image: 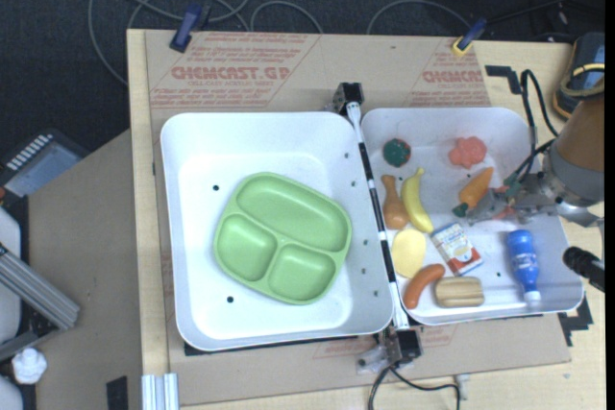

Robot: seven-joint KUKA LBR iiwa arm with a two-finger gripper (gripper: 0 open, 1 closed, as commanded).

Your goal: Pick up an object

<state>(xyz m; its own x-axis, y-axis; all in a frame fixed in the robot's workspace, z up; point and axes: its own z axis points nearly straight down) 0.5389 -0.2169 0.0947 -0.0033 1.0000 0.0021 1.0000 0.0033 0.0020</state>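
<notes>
Grey arm (577,170) with an orange band, black cables, and a dark metal gripper (504,198).

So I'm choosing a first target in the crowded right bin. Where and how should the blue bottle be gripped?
Grip the blue bottle across its middle, coming straight down from above. It lies flat on its side, lengthwise toward the bin's near wall, with bare floor on both long sides, so fingers would likely fit there. Its round body may roll, so closing across the narrow width seems safest.
</notes>
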